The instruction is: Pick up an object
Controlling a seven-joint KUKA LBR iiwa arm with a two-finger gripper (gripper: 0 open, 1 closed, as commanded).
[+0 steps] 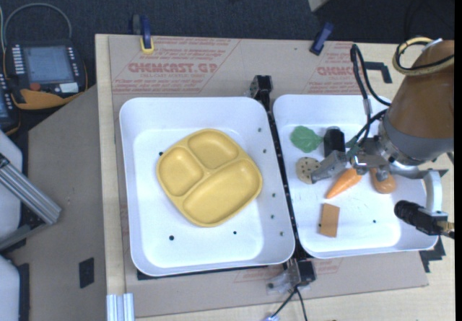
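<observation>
Reaching in over the right bin (382, 240), the gripper (333, 166) is hanging just above the toy carrot (343, 182); whether its claw is spread or pinching, I cannot tell. A yellow divided plate (209, 177) is sitting in the left bin (137, 190).

Orange carrot (344, 182) lying tilted, green leaf (305, 139), tan block (329, 220) — all in right bin (375, 239)
</observation>
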